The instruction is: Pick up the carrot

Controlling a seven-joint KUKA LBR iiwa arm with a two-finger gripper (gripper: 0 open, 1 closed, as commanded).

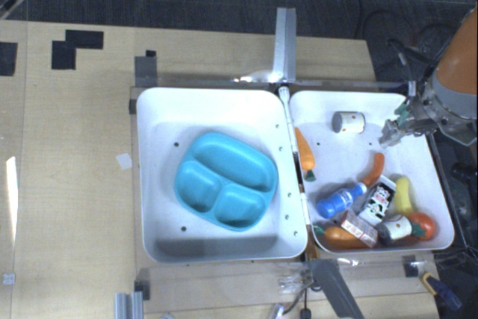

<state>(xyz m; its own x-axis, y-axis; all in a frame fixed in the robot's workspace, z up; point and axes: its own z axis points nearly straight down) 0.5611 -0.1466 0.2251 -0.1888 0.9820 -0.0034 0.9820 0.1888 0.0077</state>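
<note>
camera view | slim orange carrot (304, 152) with green tip lies along the left wall of the right white bin (441, 183), centre frame | gripper (396, 128) hovers at the bin's upper right, well apart from the carrot, fingers narrow, holding nothing | blue three-compartment plastic tray (224, 181) in left bin

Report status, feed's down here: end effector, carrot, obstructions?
End effector over right bin's far right side, carrying nothing. Carrot against the divider. Nothing on it.
</note>
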